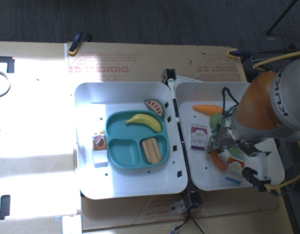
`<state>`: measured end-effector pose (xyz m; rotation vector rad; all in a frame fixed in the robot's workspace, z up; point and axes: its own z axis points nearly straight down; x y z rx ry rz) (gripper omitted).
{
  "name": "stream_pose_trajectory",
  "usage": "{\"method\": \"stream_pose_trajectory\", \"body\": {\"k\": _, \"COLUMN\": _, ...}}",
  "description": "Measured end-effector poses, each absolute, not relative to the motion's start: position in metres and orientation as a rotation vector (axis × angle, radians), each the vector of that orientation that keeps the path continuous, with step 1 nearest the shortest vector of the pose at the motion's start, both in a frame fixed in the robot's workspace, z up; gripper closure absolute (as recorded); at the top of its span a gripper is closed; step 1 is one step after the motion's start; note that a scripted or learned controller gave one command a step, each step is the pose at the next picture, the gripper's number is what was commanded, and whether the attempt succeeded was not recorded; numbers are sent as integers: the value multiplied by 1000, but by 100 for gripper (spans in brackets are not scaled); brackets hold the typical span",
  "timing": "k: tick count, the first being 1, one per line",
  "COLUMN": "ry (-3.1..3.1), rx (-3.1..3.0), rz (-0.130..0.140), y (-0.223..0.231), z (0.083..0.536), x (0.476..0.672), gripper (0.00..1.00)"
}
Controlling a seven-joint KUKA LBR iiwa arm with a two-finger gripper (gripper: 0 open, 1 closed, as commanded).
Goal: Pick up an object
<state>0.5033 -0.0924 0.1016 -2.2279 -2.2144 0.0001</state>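
The grey arm with the orange band (259,106) enters from 3 o'clock and reaches down into the right shallow white bin (267,172). The two-finger gripper (216,143) sits low at that bin's centre; whether it is apart, together or clamped cannot be told from this view.

Contents of the right bin:
- An orange carrot-shaped toy (207,109) lies at 12 o'clock of the gripper.
- A small purple-and-white printed card (199,136) lies just beside the gripper at 9 o'clock.
- A small orange-red stick-shaped piece (218,162) lies at 6 o'clock, near the gripper.
- A small white packet with red and blue print (234,171) lies at 5 o'clock.

Contents of the left shallow white bin (120,184):
- A teal three-compartment plastic tray (125,152) at centre.
- A yellow banana (145,122) in the tray's upper compartment.
- A tan bread-roll-shaped toy (150,150) in its lower right compartment.
- A watermelon-slice toy (154,106) beside the tray at 1 o'clock.
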Motion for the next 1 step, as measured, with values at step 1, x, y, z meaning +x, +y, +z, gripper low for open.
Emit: {"method": "stream_pose_trajectory", "body": {"k": 1, "ry": -2223, "rx": -2222, "rz": 0, "y": -52, "z": 240, "x": 484, "gripper": 100}}
